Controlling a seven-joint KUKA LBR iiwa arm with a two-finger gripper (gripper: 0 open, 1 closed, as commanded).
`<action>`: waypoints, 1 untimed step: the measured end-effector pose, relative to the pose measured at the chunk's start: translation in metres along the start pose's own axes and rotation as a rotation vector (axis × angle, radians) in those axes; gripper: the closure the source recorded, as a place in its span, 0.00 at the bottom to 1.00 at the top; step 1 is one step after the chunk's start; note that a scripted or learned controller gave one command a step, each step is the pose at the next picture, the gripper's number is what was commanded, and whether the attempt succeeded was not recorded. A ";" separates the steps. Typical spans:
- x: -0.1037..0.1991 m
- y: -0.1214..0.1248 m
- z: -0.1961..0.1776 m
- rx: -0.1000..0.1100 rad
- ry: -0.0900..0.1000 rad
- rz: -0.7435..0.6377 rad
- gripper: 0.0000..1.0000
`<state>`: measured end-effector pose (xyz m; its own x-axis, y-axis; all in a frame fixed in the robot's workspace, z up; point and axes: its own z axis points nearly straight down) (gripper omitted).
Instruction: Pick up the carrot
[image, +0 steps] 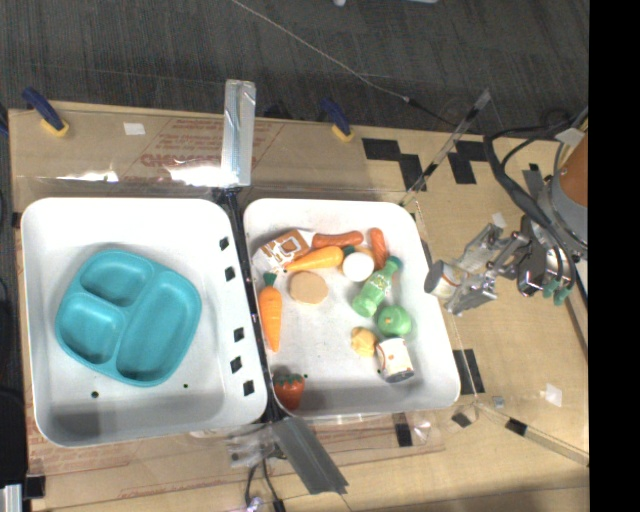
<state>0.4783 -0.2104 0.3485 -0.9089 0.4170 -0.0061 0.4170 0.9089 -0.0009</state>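
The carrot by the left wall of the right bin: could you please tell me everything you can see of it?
The carrot is a smooth orange toy, plastic by its look, with a small green top at its upper end. It lies flat and lengthwise, tapering toward the bin's near side, close along the left wall of the right bin. Its top end sits near a tan round piece; whether they touch is unclear. Nothing grips it.

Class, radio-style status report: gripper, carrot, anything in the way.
Gripper outside right bin, holding nothing. Carrot flat by bin's left wall. Tan disc close beside it; tomato below.
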 end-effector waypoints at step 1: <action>0.001 0.000 -0.014 -0.001 0.003 -0.189 1.00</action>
<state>0.4778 -0.2100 0.3626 -0.9711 0.2389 -0.0031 0.2389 0.9711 -0.0012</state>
